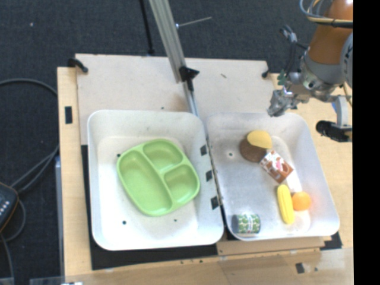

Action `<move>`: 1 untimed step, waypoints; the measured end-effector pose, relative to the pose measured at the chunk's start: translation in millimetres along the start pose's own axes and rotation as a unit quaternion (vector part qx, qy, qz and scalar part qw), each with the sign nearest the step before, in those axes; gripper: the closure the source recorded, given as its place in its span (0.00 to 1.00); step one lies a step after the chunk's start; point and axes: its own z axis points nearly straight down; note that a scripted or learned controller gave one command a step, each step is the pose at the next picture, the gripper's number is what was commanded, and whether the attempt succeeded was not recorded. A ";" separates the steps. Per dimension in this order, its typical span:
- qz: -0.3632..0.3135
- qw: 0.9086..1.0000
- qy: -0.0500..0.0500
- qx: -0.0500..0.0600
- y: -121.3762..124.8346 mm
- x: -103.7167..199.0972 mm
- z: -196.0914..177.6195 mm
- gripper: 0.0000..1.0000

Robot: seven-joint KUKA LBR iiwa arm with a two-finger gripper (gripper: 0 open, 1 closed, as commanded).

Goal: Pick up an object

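Two white bins are seen side by side on the bench from above. The right bin (314, 159) is taken as the landmark. The gripper (278, 107) is seen just above its far rim, near the far middle, at the end of the grey arm (323, 46) with the orange band. Nothing is seen between its fingers, and it cannot be told if they are spread or pressed together. Inside the right bin, a yellow and brown round thing (255, 145) lies near the far side. Just beside it a small red and white pack (277, 167) is seen. Closer to the near rim, a yellow banana (285, 203) lies touching a small orange (301, 201). A green and white can (247, 222) lies at the near left corner. To the left of the right bin, the left bin (107, 230) holds a green tray (158, 177) with three parts.
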 end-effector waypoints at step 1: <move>0.000 1.000 0.000 0.001 1.2 -2.0 -45.9 1.00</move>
